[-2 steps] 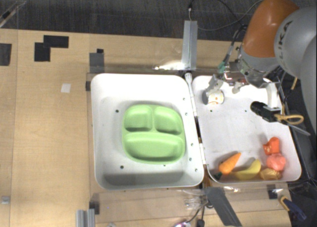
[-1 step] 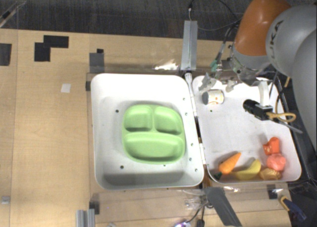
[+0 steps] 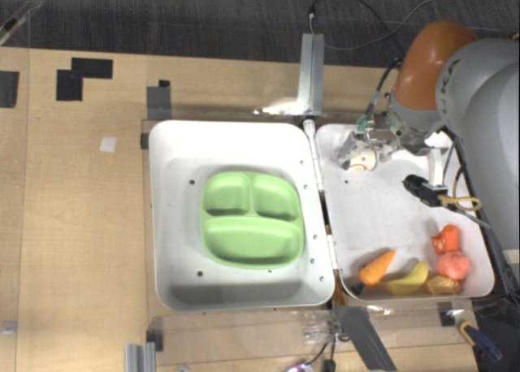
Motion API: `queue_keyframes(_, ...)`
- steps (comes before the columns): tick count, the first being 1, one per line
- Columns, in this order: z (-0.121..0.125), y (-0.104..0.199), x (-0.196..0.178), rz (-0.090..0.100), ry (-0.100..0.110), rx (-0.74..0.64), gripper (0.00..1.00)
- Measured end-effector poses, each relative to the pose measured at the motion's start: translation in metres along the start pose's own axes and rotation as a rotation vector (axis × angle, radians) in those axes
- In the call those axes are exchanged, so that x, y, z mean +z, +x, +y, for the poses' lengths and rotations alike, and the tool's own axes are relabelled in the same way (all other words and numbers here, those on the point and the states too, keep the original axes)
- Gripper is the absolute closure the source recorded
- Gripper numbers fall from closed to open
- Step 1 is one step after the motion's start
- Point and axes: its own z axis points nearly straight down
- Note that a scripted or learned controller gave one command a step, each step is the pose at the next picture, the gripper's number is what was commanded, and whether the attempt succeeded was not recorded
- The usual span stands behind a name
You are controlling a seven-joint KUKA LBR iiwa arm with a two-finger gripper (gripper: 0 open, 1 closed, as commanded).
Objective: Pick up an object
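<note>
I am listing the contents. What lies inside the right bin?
In the right bin: a carrot, a banana, red toys and the gripper over a small ball. The arm hides the far right corner.

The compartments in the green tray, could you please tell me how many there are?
3. In the green tray in the left bin: two small ones side by side along its far edge, one wide one along its near edge.

A divided tray (image 3: pixel 250 218) was set in the L bin (image 3: pixel 166 200); toy foods (image 3: pixel 414 269) were grouped at the R bin's (image 3: pixel 382 208) near edge.
</note>
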Motion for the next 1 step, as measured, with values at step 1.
queue_keyframes(1, 0.0023, 0.0012, -0.0118, 0.0, -0.005, -0.004, 1.0)
